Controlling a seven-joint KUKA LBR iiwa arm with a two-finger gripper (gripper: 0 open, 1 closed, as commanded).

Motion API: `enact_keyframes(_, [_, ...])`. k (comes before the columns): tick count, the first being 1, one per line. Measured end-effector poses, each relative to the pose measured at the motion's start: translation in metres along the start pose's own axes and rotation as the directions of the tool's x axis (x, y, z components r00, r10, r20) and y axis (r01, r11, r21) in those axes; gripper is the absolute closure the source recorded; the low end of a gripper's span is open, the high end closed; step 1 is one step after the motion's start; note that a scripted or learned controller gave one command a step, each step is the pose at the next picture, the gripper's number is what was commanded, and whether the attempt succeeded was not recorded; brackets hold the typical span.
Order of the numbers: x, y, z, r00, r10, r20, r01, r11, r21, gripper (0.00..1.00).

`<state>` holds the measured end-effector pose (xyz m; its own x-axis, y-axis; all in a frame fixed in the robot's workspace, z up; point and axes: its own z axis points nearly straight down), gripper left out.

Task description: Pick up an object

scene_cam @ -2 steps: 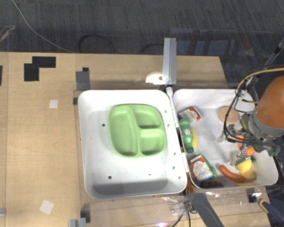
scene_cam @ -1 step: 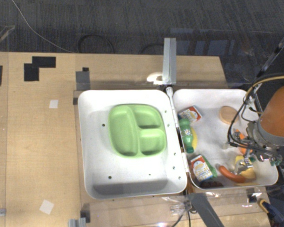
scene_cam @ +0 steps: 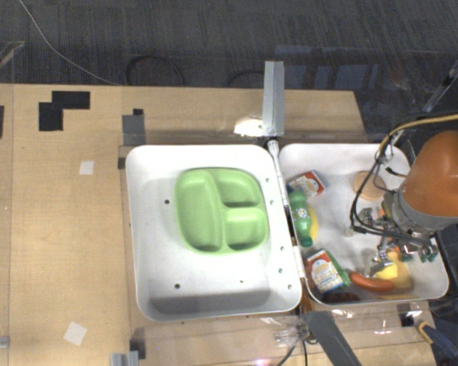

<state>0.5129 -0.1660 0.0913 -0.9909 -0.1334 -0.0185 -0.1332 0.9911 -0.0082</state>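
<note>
My gripper (scene_cam: 387, 261) reaches down into the near right corner of the right bin (scene_cam: 339, 158), under the orange band of the arm (scene_cam: 439, 173). Its tips sit right above a yellow toy (scene_cam: 399, 272) and a red-orange sausage-shaped toy (scene_cam: 373, 283). Whether anything lies between the tips is hidden by the wrist. A small packet with a red label (scene_cam: 324, 271) lies left of them. A green and yellow item (scene_cam: 301, 219) and another red-labelled packet (scene_cam: 307, 184) lie along the bin's left wall.
The left bin (scene_cam: 153, 279) holds a green divided plate (scene_cam: 219, 209). A tan round piece (scene_cam: 368, 184) rests near the right bin's far side, partly behind cables. A metal post (scene_cam: 273, 98) stands behind the bins.
</note>
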Motion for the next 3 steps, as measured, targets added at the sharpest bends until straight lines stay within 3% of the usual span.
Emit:
enact_keyframes(1, [-0.055,-0.016,0.002,0.972,-0.235,-0.003,0.235,0.972,-0.005,0.00])
enact_keyframes(2, [-0.035,-0.020,0.002,0.988,-0.157,0.000,0.157,0.988,-0.004,0.00])
enact_keyframes(3, [-0.041,-0.020,-0.013,0.987,-0.161,0.014,0.161,0.987,0.003,1.00])
